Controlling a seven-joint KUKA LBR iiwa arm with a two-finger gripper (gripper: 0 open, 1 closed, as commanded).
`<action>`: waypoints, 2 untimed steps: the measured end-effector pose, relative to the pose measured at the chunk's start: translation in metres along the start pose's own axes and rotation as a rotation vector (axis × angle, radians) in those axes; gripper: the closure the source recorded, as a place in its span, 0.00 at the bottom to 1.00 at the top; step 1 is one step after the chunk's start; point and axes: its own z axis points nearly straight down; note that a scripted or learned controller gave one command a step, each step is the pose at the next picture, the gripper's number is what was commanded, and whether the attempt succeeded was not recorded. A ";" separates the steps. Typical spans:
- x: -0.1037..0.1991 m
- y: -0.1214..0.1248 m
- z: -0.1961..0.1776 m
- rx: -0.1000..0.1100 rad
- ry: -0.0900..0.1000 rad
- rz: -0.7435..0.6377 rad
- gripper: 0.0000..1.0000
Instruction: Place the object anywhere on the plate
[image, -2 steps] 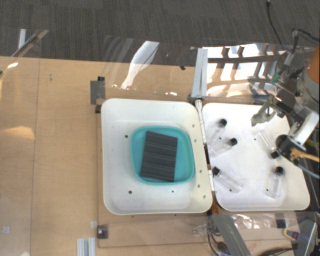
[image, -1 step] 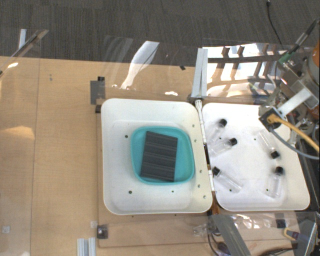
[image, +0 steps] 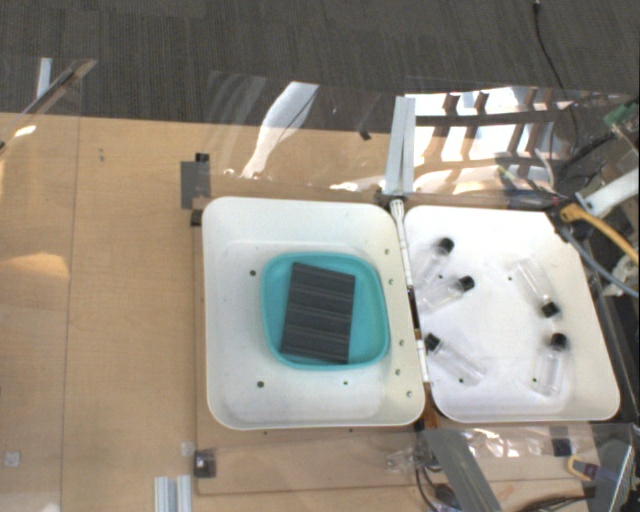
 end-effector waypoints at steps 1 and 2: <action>0.005 -0.009 -0.001 -0.001 0.003 0.206 0.00; -0.004 0.010 0.000 0.000 0.001 0.223 0.00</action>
